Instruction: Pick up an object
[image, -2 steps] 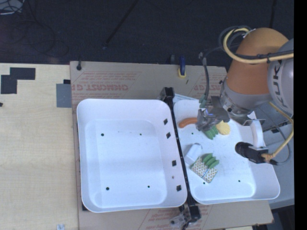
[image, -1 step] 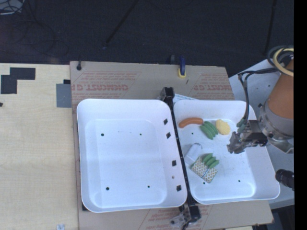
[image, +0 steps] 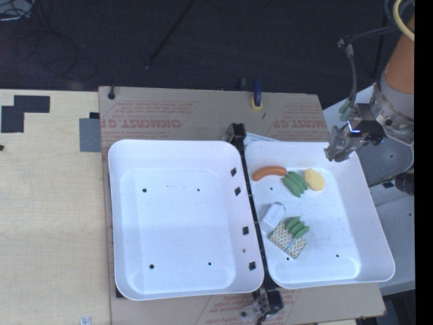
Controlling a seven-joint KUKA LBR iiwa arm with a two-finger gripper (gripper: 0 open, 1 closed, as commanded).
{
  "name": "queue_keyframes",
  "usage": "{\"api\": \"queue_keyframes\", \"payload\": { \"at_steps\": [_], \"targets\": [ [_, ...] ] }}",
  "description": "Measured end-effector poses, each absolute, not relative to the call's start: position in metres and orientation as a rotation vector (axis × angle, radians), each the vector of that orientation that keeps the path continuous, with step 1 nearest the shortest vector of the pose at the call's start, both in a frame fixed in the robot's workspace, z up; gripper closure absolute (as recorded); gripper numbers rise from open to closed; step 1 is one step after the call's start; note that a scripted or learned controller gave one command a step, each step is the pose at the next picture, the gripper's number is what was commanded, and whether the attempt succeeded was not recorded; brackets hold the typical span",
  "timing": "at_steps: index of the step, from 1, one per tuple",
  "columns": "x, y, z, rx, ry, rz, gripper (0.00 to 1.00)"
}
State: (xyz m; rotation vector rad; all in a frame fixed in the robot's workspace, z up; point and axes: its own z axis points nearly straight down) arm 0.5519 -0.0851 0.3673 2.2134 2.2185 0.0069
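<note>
The right bin (image: 352, 249) holds an orange sausage-shaped piece (image: 269, 172), a green pod (image: 294, 183) and a yellow lump (image: 314, 179) near its far side. Closer to the front lie a small white piece (image: 272, 216), a second green pod (image: 296, 227) and a checkered packet (image: 287, 242). My gripper (image: 337, 150) hangs over the bin's far right corner, to the right of the yellow lump and apart from every object. Nothing shows between its tips.
The left bin (image: 176, 276) lies beside the right one, with a black divider and clips (image: 245, 202) between them. Both rest on a cardboard sheet (image: 169, 114) on the pale bench. A blue and yellow clamp (image: 257, 97) stands at the cardboard's far edge.
</note>
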Motion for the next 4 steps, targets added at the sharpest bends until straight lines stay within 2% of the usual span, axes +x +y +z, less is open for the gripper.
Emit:
{"api": "queue_keyframes", "payload": {
  "at_steps": [1,2,3,4],
  "targets": [
    [0.533,0.047,0.352,2.211,2.241,-0.003,1.00],
    [0.517,-0.085,0.315,2.237,2.210,-0.011,1.00],
    [0.474,-0.014,0.332,2.218,2.232,-0.002,1.00],
    [0.528,-0.030,0.453,2.211,2.217,0.012,1.00]
  ]
}}
